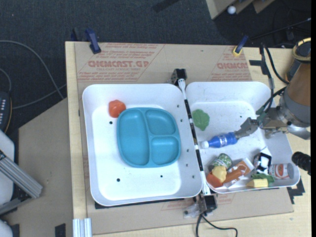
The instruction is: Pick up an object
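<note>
The gripper [247, 127] is hovering low in the right bin [222, 90], and I cannot tell how its jaws are standing. A blue bottle [222, 140] is lying just beside and below the jaws, a green piece [201, 118] farther off to their left.

1. A robotics lab: the arm [296, 98] works over two white bins [98, 181] on a clamped paper-covered bench [148, 58].
2. Cables [29, 58] trail across dark carpet [49, 14].
</note>
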Controlling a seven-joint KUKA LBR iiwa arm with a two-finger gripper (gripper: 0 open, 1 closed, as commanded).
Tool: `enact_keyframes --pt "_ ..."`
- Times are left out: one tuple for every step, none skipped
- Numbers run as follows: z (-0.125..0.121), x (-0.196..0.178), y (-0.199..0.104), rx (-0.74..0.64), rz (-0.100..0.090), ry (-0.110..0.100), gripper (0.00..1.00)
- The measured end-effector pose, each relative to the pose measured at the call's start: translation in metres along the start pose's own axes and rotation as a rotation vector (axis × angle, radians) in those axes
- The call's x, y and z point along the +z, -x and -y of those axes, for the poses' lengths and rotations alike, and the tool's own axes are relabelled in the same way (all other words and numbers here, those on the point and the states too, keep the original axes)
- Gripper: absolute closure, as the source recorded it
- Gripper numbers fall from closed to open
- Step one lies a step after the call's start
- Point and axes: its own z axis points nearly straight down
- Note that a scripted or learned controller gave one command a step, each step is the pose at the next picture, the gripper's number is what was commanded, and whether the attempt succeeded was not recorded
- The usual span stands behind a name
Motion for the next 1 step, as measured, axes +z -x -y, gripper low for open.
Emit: enact_keyframes --pt "0.0138 0.1433 -0.0248 0.000 0.000 0.001 0.00"
